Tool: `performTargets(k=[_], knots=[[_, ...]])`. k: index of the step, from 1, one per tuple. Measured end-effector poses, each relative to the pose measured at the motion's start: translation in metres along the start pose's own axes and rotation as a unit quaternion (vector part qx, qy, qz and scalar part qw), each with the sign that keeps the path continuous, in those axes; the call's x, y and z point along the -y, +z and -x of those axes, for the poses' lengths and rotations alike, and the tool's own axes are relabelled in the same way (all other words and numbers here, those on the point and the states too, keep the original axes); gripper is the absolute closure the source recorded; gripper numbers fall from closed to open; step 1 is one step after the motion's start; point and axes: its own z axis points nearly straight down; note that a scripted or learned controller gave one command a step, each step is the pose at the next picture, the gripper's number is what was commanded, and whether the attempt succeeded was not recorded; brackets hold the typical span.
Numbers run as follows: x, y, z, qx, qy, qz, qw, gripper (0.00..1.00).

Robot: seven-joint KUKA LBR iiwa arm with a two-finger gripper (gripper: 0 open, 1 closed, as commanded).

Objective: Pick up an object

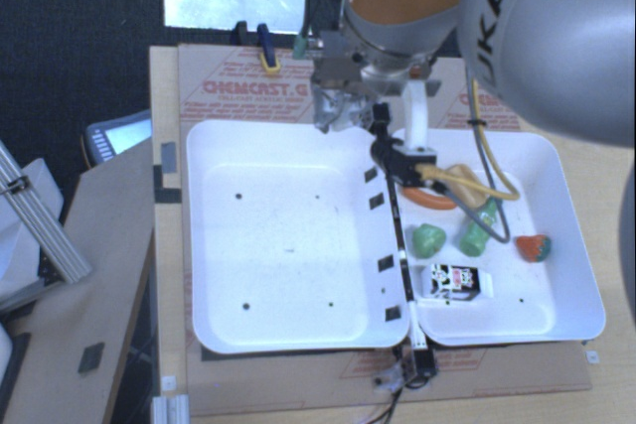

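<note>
At the far left, a cardboard sheet (248, 89) lies under both bins, and a blue and yellow clamp (266, 50) bites its back edge, most likely to stop the sheet sliding on the bench. The left bin (214, 213) sits on it, and its white floor carries nothing but a few small dark specks, so it offers nothing to grasp. Dark clips (386, 263) run along the seam where the two bins meet, apparently to hold them side by side.

The gripper (341, 114) hangs over the back rim of the left bin, just left of that seam, below the orange band of the arm (556, 25), which reaches in from the right. Whether it is apart or together cannot be told, since the wrist hides its working end, and nothing is seen held in it.

All the candidates lie in the right bin (571, 213). An orange piece (429, 198) rests closest to the seam and so nearest the gripper. Just in front of it sit a green lump (429, 238) and a green bottle-shaped toy (475, 235), near each other but apart. A black-and-white carton (457, 282) lies flat towards the front wall, and a red-orange toy fruit (534, 247) stands off alone to the right.

The pick looks not yet begun. The gripper would need to cross the seam and come down. The carton or the lone fruit seems the easier target, since each has room around it.
</note>
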Motion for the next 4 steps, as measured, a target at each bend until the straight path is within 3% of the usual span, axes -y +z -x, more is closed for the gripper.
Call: performTargets(k=[1,2,3,4], knots=[[0.003,-0.072,-0.052,-0.005,-0.006,0.013,0.9999,1.00],[-0.031,-0.170,-0.056,-0.006,-0.004,0.016,0.9998,1.00],[-0.030,-0.164,-0.056,-0.004,-0.004,0.010,0.9999,0.00],[-0.030,-0.176,-0.056,-0.004,-0.006,0.012,0.9999,1.00]])
